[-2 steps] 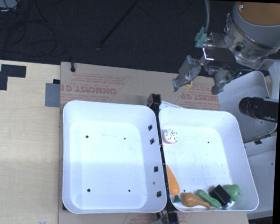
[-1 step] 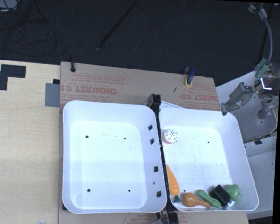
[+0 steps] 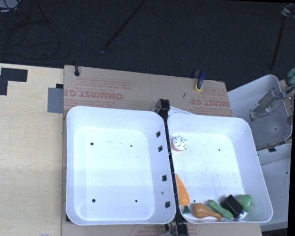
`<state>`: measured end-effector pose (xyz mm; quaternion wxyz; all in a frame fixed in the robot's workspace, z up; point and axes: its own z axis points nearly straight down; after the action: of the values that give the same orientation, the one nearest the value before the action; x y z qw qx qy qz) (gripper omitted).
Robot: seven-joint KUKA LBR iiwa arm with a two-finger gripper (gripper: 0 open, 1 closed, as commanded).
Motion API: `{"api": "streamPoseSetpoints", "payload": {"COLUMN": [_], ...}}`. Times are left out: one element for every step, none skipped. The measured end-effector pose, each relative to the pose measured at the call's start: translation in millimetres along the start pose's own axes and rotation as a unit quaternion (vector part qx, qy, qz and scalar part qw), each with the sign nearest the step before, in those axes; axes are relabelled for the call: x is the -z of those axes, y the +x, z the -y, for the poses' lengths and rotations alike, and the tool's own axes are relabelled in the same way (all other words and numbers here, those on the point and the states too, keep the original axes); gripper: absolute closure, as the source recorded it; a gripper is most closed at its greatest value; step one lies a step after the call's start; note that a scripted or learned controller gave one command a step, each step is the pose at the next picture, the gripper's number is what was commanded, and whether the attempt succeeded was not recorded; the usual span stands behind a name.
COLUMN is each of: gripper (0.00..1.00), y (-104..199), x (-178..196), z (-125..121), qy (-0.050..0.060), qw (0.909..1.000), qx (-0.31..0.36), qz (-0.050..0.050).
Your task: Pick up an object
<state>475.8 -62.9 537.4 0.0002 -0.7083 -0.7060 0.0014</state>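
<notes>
Objects for picking are grouped in the right shallow white bin [image 3: 246, 141]: a white dotted ball [image 3: 180, 143], an orange carrot-shaped toy [image 3: 182, 191], a tan pear-shaped piece [image 3: 201, 210], green pieces [image 3: 244, 201] and a black block [image 3: 231, 205]. The approach step is judged pending; the end effector state cannot be told. A descent over one item is required next.

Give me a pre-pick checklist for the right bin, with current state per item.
1. Targets present in right bin: ok.
2. Speckled ball isolated from the rest: ok.
3. Orange carrot away from the divider wall: not ok, lies along it.
4. Black block free of neighbours: not ok, sits against the green pieces.
5. Tan piece clear of the near wall: not ok.
6. Gripper state: cannot tell.
</notes>
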Motion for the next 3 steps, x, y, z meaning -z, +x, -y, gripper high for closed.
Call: {"api": "streamPoseSetpoints", "payload": {"gripper": [1.0, 1.0, 1.0], "y": [3, 85, 159], "x": [10, -1, -10], "z": [-1, 0, 1], "qy": [0.001, 0.001, 0.002], "qw": [1.0, 1.0, 1.0], "qx": [0.005, 0.006, 0.006], "qz": [0.0, -0.001, -0.001]}}
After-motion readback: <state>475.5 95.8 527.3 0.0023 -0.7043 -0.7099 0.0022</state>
